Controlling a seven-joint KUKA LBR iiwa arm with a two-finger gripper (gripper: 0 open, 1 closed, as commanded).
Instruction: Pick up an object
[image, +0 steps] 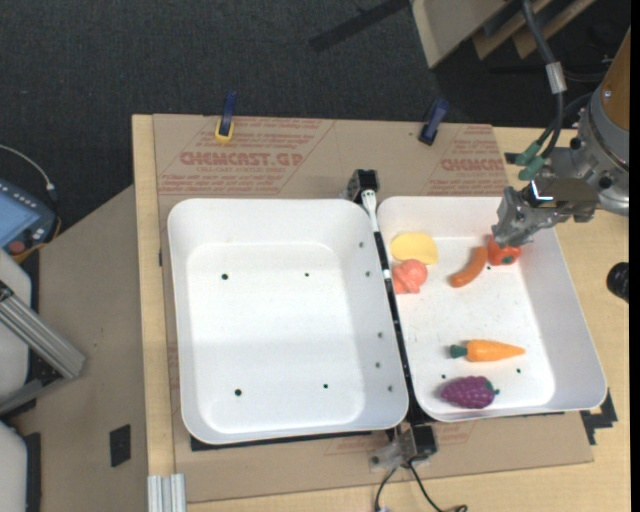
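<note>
One gripper (512, 238) is hovering over the pepper (478, 263) near the right bin's (570, 320) far edge, finger state unclear, needing a centred descent.

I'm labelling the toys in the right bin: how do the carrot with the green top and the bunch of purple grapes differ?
The orange plastic carrot with a green top is long and tapered; the purple plastic grape bunch is rounder and knobbly. The carrot is orange, the grapes purple. The carrot lies farther from the bin's near edge than the grapes. Both lie flat in the right white bin, apart from the claw.
</note>
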